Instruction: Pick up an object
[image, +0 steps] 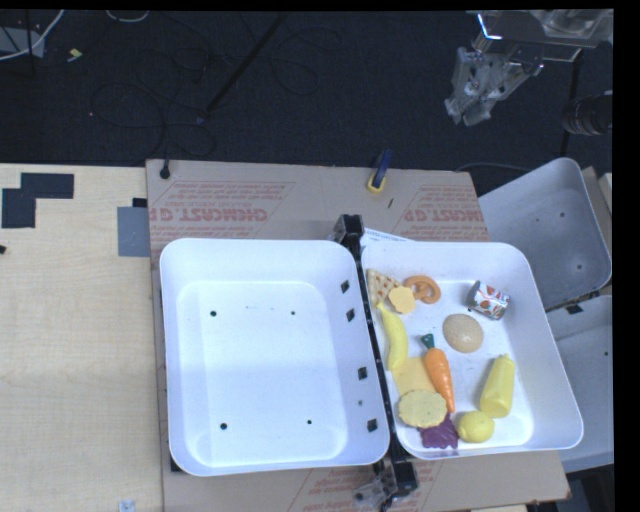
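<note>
Grey metal marks the gripper (478, 88), which hangs high at the upper right of the camera view, over the dark floor beyond the bench and well apart from both bins; its tip points down and to the left, and nothing sits in it, though whether it is wide or narrow I cannot tell. Behind it a short piece of the wrist runs off toward the right edge. Below and slightly left lies the right bin (545, 340), which holds all the loose things. Nearest its far wall are a waffle piece (378, 287), an orange pretzel (424, 288) and a small red and white can (489, 299). Further down sit a beige egg (463, 333), a yellow banana (395, 338) along the left wall, and an orange carrot (438, 374) with a green top. Near the front are a yellow corn cob (498, 386), a lemon (475, 427), a pale potato slice (422, 409) and a purple piece (438, 436). The left bin (180, 350) touches the right one along a black hinge-like divider (362, 340). Both rest on a cardboard sheet (260, 205) over the wooden bench (70, 340).
</note>
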